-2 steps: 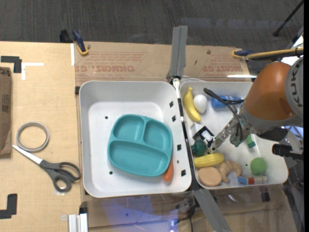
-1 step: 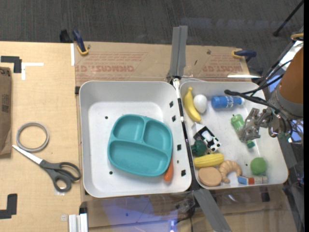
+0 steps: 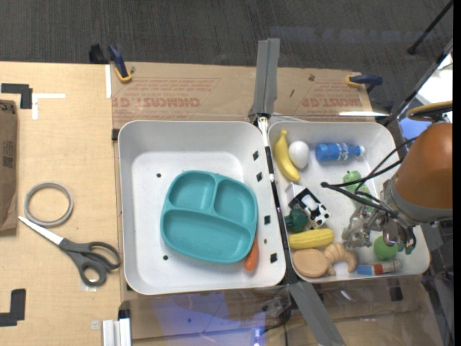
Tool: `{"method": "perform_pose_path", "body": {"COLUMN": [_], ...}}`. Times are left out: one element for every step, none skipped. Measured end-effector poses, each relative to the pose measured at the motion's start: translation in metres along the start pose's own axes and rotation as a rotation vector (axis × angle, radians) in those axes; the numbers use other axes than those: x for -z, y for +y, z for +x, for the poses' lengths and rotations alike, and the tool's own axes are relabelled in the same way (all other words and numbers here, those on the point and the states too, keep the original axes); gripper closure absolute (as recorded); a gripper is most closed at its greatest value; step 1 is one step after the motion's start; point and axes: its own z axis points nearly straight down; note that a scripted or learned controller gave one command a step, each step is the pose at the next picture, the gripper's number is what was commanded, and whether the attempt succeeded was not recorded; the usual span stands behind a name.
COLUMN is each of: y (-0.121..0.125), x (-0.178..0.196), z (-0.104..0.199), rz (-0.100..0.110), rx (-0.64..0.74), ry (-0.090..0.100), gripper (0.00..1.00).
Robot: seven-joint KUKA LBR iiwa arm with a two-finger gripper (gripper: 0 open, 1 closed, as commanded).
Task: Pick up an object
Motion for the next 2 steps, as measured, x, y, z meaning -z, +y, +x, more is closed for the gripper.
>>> {"method": "perform_pose_path", "body": {"y": [-0.045, -0.010], "x": [0.068, -0.005], "z": [-0.045, -0.097], "rz": [-0.004, -0.003], "rx": [0.295, 0.138], "ry": [0.010, 0.010], "gripper": [1.00, 1.00]}}
